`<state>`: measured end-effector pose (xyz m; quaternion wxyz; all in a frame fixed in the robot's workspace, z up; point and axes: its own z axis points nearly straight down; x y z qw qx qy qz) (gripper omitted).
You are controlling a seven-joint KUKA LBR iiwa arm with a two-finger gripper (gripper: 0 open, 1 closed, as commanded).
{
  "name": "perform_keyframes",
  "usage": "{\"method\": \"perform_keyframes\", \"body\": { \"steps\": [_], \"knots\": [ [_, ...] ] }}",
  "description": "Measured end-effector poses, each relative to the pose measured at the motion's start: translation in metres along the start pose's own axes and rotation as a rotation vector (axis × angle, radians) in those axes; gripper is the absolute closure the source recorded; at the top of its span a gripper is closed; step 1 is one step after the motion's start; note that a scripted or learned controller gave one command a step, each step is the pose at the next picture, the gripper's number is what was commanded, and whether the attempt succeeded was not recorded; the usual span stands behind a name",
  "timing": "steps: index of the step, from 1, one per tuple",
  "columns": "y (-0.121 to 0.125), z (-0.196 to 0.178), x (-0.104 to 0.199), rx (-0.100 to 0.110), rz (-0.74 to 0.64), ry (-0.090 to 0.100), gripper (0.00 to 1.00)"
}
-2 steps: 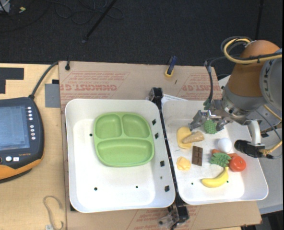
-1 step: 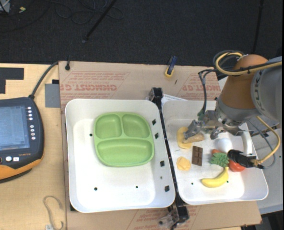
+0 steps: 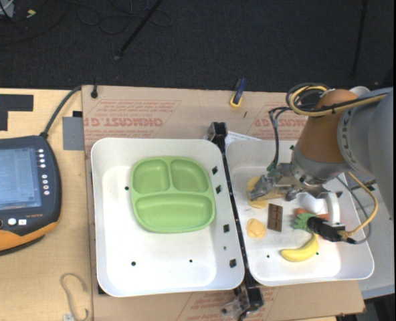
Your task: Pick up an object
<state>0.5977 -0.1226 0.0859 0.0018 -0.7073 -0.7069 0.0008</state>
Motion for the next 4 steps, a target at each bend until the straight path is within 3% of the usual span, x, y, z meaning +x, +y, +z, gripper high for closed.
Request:
{"method": "perform_keyframes", "body": {
  "steps": [1,3,4],
  "knots": [
    [0.001,-0.013,-0.001,-0.002,0.004,0.002,1.00],
    [0.007,-0.133,-0.004,-0.008,-0.001,-0.002,1.00],
    [0.007,-0.142,-0.005,-0.003,0.000,-0.001,1.00]
  ]
}}
